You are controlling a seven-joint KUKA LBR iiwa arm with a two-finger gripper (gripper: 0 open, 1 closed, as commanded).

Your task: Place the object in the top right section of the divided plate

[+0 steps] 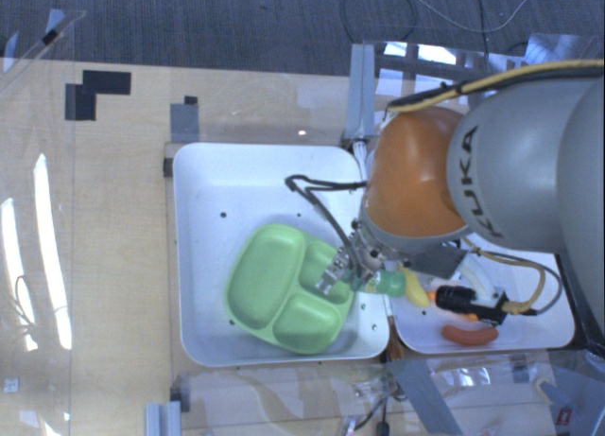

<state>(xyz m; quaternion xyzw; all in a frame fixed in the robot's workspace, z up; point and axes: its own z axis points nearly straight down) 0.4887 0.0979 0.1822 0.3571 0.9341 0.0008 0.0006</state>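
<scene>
A light green divided plate lies tilted in the left white bin, with one long section on its left and two smaller ones on its right. My gripper hangs over the plate's upper right section, close to the rim, under the orange wrist band. A small green object sits just right of the gripper at the bins' dividing edge. The arm hides part of it, and whether the gripper touches it is unclear.
The right bin holds a yellow piece and a red sausage-shaped item, mostly beneath the arm. A black cable loops over the left bin's back half. The bin floor shows bare left of the plate.
</scene>
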